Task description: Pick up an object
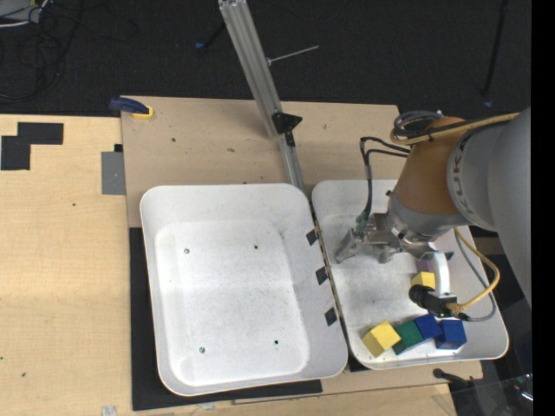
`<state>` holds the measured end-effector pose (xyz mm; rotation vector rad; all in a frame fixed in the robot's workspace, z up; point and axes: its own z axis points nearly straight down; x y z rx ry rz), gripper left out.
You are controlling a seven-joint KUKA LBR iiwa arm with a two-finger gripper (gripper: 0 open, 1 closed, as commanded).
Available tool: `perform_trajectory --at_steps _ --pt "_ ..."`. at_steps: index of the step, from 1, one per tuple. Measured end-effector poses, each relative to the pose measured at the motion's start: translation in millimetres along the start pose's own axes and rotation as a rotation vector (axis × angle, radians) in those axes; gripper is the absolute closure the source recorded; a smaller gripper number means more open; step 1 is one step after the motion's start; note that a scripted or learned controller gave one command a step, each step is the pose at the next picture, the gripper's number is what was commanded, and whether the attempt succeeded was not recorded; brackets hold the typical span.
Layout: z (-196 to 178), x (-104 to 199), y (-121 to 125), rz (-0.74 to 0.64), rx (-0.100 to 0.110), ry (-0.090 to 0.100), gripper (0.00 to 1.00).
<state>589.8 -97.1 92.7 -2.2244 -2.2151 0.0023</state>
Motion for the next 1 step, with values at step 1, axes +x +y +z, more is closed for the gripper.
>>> perform_trajectory --at_steps 1 --pt "-10.6 -2.3 -0.8 0.007 0.001 0.000 1.00"
